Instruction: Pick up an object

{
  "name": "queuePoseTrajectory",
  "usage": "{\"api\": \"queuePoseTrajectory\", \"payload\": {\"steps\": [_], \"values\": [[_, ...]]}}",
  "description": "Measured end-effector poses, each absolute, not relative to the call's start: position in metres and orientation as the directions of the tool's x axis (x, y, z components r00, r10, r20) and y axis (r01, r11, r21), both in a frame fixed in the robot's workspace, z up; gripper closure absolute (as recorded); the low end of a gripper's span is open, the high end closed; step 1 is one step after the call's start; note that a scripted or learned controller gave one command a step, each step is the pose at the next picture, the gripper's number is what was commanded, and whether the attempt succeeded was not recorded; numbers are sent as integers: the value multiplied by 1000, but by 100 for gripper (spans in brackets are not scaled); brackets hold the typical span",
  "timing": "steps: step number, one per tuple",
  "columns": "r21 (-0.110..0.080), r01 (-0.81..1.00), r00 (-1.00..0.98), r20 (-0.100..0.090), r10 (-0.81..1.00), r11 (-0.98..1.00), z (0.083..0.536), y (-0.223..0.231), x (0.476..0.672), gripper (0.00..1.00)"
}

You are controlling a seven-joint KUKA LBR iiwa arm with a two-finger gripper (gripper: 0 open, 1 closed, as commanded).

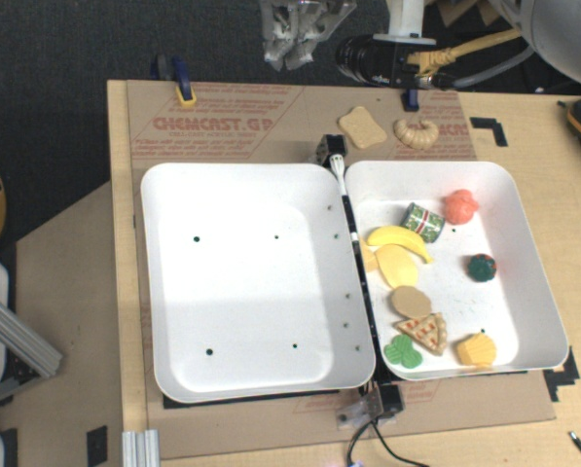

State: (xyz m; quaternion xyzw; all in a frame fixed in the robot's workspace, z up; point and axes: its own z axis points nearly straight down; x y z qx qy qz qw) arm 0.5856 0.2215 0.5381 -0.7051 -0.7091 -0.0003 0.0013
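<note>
Dark carpet framed the bench. Toy food, a banana (399,238) included, lay in the right bin (533,261), well below the empty, spread gripper (292,39).

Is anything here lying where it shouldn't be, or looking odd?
Yes: two toy foods lie outside the bins, on the brown board behind the right bin: a slice of bread and a croissant. The other toys all sit inside that bin.
</note>
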Motion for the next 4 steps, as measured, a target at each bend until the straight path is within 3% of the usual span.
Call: {"api": "queuePoseTrajectory", "payload": {"steps": [1, 2, 3, 4], "values": [[-8, 1000, -4, -1, 1000, 4, 486, 225, 519, 100], [6, 1000, -2, 3, 1000, 2, 538, 225, 490, 100], [-3, 1000, 0, -1, 1000, 0, 535, 213, 478, 100], [-14, 1000, 1, -7, 1000, -2, 410, 208, 478, 100]]}}
